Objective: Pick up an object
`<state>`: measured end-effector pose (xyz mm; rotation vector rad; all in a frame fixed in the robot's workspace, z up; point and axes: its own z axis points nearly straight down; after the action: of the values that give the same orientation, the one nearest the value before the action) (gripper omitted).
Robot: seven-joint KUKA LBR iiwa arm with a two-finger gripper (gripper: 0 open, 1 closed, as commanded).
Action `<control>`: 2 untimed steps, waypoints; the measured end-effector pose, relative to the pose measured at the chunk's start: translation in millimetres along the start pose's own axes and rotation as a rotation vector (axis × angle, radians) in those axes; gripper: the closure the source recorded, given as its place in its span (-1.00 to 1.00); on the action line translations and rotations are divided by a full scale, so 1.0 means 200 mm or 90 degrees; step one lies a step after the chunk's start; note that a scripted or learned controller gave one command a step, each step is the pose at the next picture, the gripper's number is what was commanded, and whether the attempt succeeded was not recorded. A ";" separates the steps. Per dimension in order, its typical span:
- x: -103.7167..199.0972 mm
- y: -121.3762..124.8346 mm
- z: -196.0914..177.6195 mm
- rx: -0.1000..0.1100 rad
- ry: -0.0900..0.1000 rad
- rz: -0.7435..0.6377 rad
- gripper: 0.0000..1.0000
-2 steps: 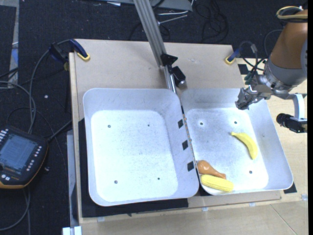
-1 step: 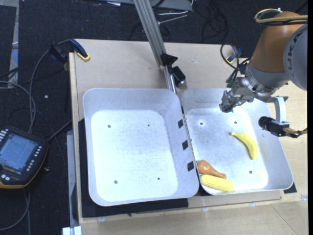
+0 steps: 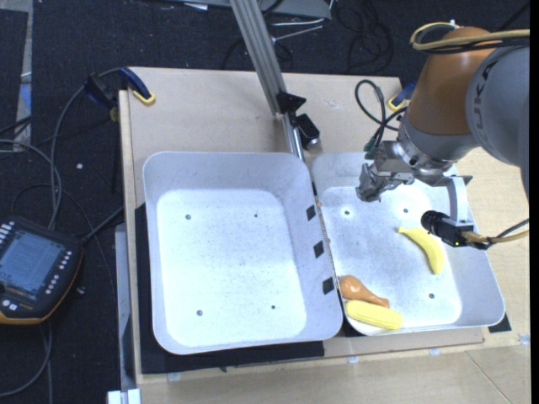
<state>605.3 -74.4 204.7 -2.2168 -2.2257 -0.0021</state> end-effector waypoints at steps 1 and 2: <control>0.26 -0.01 0.00 0.000 0.000 0.000 1.00; 0.50 -0.06 -0.10 0.000 0.000 0.000 1.00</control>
<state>592.5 24.9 225.7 -2.2175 -2.2250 -0.0021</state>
